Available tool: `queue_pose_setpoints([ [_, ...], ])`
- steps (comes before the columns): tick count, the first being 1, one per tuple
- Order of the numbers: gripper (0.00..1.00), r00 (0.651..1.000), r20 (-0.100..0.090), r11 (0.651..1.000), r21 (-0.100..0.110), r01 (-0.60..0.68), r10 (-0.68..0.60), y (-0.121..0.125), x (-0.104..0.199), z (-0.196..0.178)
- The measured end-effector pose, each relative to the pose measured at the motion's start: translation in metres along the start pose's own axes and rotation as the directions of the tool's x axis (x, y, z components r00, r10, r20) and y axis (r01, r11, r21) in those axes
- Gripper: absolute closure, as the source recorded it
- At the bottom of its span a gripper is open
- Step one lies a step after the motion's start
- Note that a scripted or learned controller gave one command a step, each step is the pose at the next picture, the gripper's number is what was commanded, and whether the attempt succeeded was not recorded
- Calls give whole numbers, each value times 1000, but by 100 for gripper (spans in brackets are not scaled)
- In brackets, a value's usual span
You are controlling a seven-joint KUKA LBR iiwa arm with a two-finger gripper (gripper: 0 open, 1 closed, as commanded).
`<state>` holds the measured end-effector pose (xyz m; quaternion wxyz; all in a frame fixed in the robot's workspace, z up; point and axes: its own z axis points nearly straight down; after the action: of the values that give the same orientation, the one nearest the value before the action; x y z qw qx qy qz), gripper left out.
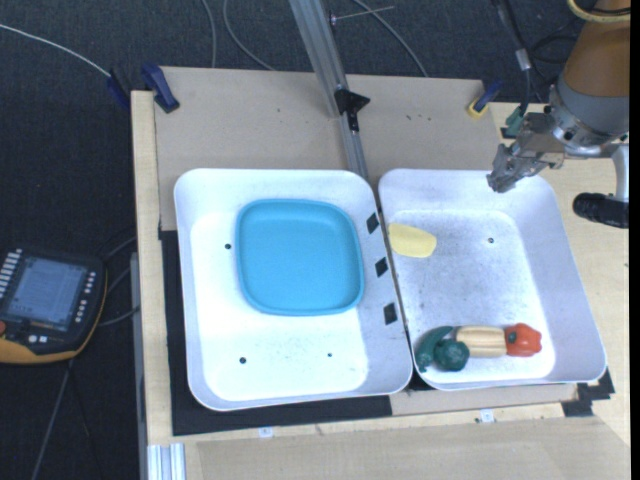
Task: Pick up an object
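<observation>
Two shallow white bins are seen from above, side by side on a pale wooden tabletop (260, 118). The left bin (205, 368) holds a square blue plate (298, 256) with rounded corners, lying flat near its middle. In the right bin (560, 268), a small yellow object (412, 240) is found close to the left wall, in the upper part. Along the near edge of the same bin, three items are lined up touching one another: a dark green rounded piece (442, 352), a tan wooden cylinder (482, 341) and a red piece (523, 340). The grey arm with its orange band (598, 53) is seen entering at the upper right, and the hand (503, 176) is positioned above the far right corner of the right bin, well apart from every object. Nothing is seen between its fingertips; whether they are spread or pressed together cannot be told. A handheld control pendant (45, 303) is lying on the dark floor at the left.
</observation>
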<state>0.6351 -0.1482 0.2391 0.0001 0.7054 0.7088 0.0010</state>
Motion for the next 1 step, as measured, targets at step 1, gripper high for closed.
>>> queue_pose_setpoints([
  [1, 100, 1000, 0, 1000, 1, -1, 1, 6, 43, 3],
])
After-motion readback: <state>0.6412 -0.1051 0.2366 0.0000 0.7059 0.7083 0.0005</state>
